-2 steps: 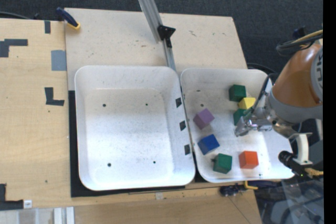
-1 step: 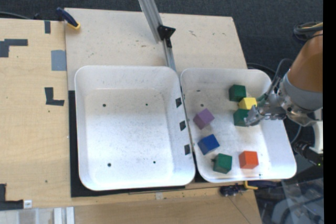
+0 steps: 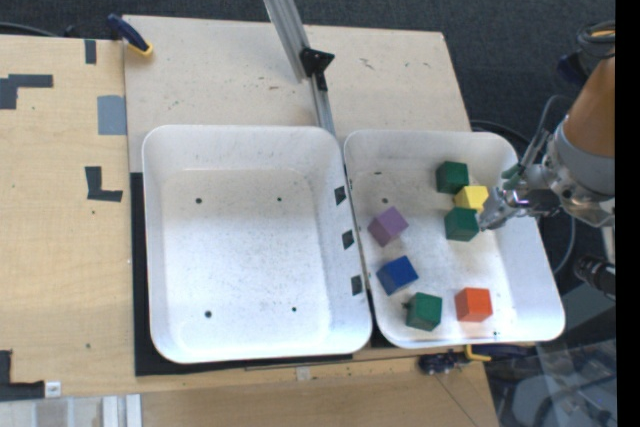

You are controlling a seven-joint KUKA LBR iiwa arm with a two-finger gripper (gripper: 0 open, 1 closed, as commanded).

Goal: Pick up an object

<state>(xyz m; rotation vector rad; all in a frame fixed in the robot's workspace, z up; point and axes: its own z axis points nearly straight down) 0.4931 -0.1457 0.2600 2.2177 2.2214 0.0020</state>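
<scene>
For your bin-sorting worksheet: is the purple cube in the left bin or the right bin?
In the right bin. The purple cube lies on its floor near the left wall, above the blue cube.

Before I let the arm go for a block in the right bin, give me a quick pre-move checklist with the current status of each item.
1. Gripper over the right bin: ok, near its right side.
2. Target close by: ok, the yellow block and a green block lie just beside it.
3. Target isolated: not ok, those two blocks touch or nearly touch.
4. Finger state: cannot tell, too small and blurred.
5. Anything already held: cannot tell.
6. Easier alternatives: ok, the purple block, blue block and orange block stand apart.
</scene>
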